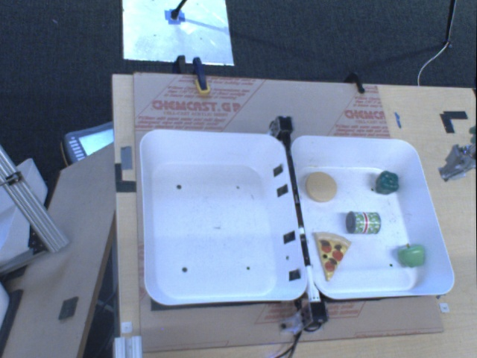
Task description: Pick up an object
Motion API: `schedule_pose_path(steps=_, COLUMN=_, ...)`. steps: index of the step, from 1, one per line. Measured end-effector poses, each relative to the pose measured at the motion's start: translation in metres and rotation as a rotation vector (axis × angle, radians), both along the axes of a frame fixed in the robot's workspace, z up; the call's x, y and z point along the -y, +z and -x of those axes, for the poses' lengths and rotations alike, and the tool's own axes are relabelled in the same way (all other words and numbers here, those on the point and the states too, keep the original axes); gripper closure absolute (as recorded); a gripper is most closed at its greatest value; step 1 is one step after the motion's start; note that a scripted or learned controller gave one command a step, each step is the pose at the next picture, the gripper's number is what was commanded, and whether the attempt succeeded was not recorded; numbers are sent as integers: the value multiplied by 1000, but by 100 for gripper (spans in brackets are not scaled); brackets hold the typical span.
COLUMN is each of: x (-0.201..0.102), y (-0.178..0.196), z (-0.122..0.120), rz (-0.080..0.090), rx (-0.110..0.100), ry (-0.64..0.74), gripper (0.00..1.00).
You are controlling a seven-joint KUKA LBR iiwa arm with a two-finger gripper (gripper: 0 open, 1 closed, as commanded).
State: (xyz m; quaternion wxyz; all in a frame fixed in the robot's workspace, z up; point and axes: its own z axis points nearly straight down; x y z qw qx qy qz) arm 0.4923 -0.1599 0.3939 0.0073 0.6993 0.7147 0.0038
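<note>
Five small things lay in the right bin (428,200). A little can (363,222) with green and red bands lay on its side near the middle of that bin. From the can, a round tan cookie (322,186) sat at about ten o'clock. A dark teal lump (386,182) sat at about one o'clock, near the far wall. A toy pizza slice (332,252) lay at about eight o'clock, close to the wall shared by the two bins, with its tip pointing down. A green apple (411,255) sat at about four o'clock, near the front corner. None of the five touched another.

The left bin (209,215) sat just beside the right one, at nine o'clock.

The gripper (456,162) hung past the right bin's rim, at about two o'clock from the can, over the bench (462,222). It held nothing that I could see. I could not tell if it was open or closed.
</note>
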Motion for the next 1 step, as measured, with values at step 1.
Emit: schedule_pose_path(steps=1, x=0, y=11, z=-1, rz=1, rx=4, ry=7, gripper=100)
